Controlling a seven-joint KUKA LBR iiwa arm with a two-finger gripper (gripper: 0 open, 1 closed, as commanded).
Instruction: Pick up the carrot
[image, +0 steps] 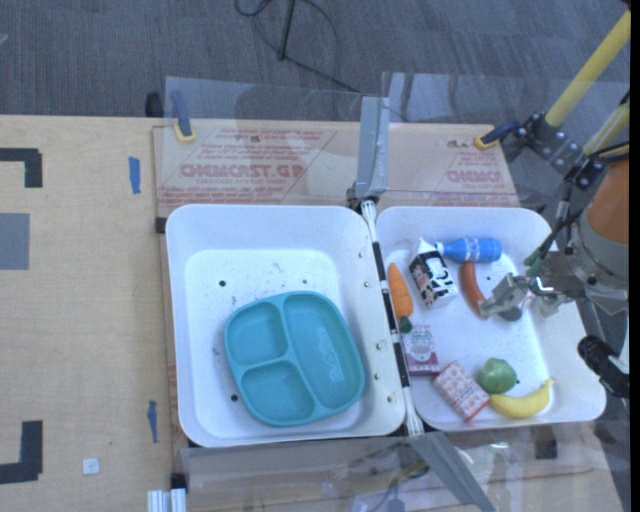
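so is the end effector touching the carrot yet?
Apart. The camera view shows the end effector over the right bin's middle, with the milk carton and bare floor between it and the carrot.

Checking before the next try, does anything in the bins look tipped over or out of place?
Nothing spilled or damaged. The carrot lies against the right bin's left wall. The milk carton and blue bottle lie on their sides.

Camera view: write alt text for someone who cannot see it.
A robot gripper hangs over the right bin, near a sausage; the carrot lies at that bin's left wall. The left bin holds a blue divided plate.
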